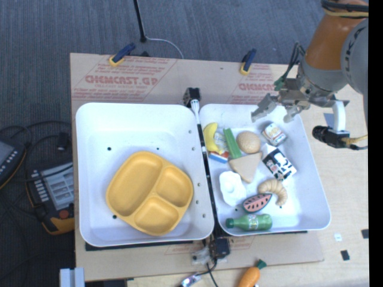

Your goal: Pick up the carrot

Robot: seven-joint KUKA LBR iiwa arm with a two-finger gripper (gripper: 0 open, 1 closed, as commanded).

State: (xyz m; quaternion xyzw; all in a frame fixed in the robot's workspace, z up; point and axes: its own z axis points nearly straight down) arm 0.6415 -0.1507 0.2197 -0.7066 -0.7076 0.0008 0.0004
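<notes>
The carrot (249, 276), orange with a green top, lies on the bench in front of the right bin (317, 184), outside it and near the view's bottom edge. My gripper (276, 113) hangs over the far edge of the right bin, well away from the carrot. It is open, and nothing sits between its fingers. A small tin (274, 134) lies just below it.
The right bin holds a banana (209, 137), a bread roll (248, 141), a black-and-white carton (279, 164), a croissant (274, 190), a watermelon slice (257, 202) and a green bottle (250, 222). A yellow divided plate (151, 191) fills much of the left bin (96, 130).
</notes>
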